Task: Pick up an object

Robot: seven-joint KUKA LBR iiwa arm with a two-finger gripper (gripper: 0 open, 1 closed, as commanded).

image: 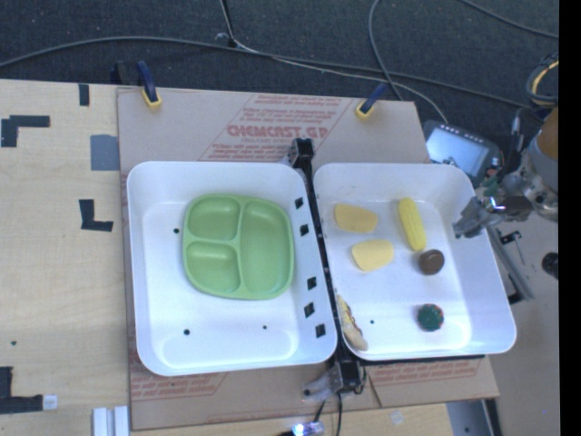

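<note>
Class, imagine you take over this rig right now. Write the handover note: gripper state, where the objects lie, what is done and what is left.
Gripper: at the right bin's right edge, above the rim, holding nothing visible.
Right bin: corn cob, two yellow pieces, brown ball, green ball, a pale item at the left wall.
Left bin: green divided plate.
Done: nothing picked up.
Left: descend on an object, likely the nearby brown ball or corn cob, grasp and lift.
</note>
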